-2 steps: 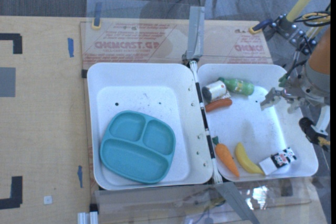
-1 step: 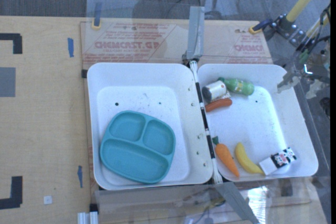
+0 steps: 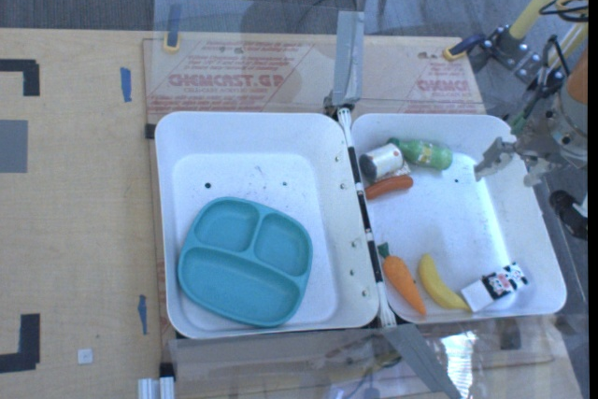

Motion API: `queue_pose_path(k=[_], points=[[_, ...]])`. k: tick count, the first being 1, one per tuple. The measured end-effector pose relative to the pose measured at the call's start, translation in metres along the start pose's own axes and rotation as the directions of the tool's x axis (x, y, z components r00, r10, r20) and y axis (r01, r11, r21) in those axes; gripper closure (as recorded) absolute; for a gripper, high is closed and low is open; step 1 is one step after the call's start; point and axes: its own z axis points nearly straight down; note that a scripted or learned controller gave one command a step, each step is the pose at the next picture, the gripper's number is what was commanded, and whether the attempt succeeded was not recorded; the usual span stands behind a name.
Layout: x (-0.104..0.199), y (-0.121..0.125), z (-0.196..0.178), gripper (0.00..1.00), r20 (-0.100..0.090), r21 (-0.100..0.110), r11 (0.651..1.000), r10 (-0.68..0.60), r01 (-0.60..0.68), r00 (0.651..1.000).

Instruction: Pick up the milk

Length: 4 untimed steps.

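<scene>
With the gripper (image 3: 507,160) open and empty over the right bin's (image 3: 467,210) far right edge, the approach step is in hand, and the next move requires travel toward the milk (image 3: 496,285) lying in the near right corner.

Beside the right bin (image 3: 551,229), the gripper (image 3: 509,159) is pale grey metal, with black cables and an orange patch just above.
</scene>
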Motion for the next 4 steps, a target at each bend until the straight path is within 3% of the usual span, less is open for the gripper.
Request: queue_pose_path(k=[1,2,3,4], points=[[-0.002,0.002,0.045,0.00,0.000,0.000,1.000,0.014,-0.014,1.000],[0.019,0.094,0.037,0.00,0.002,-0.003,0.999,0.043,-0.043,0.999],[0.009,0.092,0.063,0.00,0.001,0.000,1.000,-0.009,0.009,1.000],[0.006,0.015,0.109,0.00,0.000,-0.001,1.000,0.005,-0.005,1.000]])
